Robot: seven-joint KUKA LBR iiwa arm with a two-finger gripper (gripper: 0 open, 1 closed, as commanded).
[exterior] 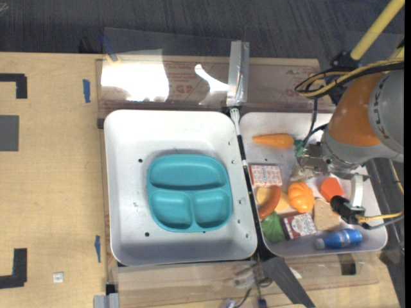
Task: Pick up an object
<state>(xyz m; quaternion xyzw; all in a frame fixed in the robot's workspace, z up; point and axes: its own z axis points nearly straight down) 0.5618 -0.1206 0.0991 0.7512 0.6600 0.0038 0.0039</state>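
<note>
**Approach over the right-hand bin: gripper low among the toys, nothing yet grasped**

Over the right bin (379, 239), the grey arm with its orange band reaches in from the right, and its gripper (313, 161) hangs low near the middle of the clutter. Whether the claw is spread or pressed together cannot be told, since the wrist body hides its tip; no object shows between it. Candidate objects all lie in this bin: a carrot (273, 140) near the far wall, a small printed box (265, 174) beside the divider, an orange-yellow pepper (300, 196) just below the gripper, a red-and-yellow piece (269, 199) touching it on the left, a green toy (272, 227), a second printed box (301, 224), an orange-red piece (331, 188) close to the wrist, and a blue bottle (339, 239) lying on its side along the near wall. The left bin (122, 172) holds a teal divided tray (189, 192), well apart from the arm.

Judged from this layout, the step in hand is the descent toward a grasp, probably on the pepper or its neighbours. The next move calls for a clean vertical drop onto one object, because the items crowd and touch one another, then a firm closure before lifting.
</note>
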